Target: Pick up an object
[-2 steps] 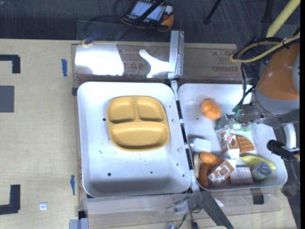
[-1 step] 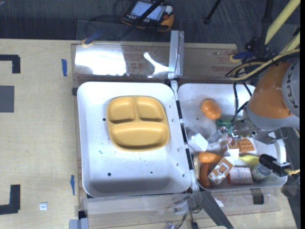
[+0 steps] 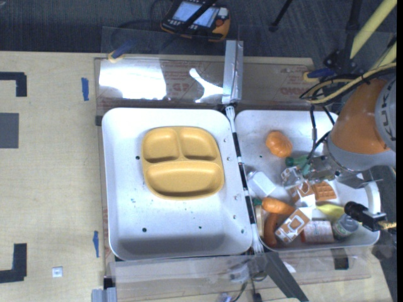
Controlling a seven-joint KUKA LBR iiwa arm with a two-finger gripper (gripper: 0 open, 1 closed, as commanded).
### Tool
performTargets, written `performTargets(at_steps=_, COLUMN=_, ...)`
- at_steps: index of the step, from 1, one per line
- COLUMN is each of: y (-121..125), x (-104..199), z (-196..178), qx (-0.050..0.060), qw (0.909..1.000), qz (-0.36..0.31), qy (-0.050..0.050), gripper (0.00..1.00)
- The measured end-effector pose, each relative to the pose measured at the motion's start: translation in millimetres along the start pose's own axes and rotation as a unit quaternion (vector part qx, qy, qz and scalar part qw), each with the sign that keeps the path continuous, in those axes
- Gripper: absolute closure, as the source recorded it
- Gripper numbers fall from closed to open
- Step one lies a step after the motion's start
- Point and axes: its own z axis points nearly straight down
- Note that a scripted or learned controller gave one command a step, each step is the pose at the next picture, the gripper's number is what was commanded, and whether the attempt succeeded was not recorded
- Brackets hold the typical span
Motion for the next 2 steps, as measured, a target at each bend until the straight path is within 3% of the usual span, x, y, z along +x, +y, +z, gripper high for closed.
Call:
performTargets(at_steps=1, y=0, x=0, z=-9, qx=-0.001, qw=1.0, qz=0.0, qy=-0.001, gripper=1.0)
performTargets(at_steps=2, y=27, x=52, z=-110, qx=0.001, qw=0.9982, qz=-0.06, qy=0.001, gripper=1.0)
